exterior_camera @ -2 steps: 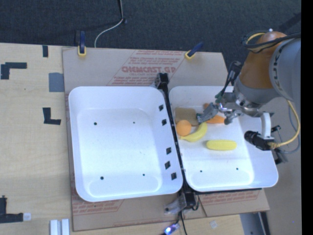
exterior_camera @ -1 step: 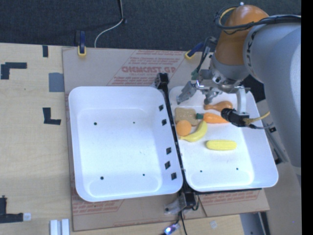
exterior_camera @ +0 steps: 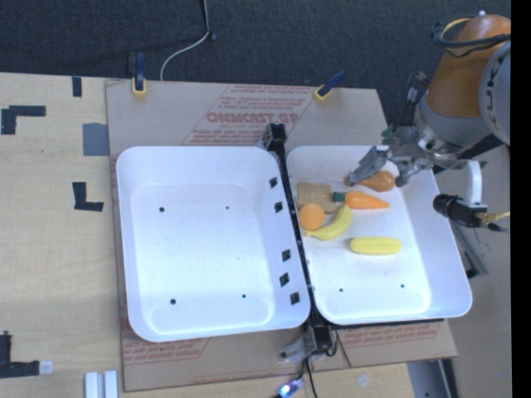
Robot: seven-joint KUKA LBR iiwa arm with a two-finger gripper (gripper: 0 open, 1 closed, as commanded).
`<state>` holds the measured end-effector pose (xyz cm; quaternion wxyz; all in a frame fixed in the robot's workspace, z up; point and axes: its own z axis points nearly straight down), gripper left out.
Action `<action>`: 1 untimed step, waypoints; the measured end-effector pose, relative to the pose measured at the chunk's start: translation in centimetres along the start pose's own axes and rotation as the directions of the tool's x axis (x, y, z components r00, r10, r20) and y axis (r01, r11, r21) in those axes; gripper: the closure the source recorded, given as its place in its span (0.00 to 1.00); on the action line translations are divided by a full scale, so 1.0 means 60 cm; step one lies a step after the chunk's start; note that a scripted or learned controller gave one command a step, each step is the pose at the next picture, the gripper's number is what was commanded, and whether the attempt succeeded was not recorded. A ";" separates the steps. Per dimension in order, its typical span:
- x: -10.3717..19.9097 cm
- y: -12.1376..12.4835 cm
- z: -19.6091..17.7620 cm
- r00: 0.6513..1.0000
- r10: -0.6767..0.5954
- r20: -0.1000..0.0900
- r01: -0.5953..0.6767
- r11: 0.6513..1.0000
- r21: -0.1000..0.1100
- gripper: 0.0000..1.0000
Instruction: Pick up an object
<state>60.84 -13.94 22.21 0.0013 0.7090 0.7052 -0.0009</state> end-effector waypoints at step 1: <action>0.084 0.016 0.038 1.000 -0.009 -0.003 0.009 1.000 0.004 0.00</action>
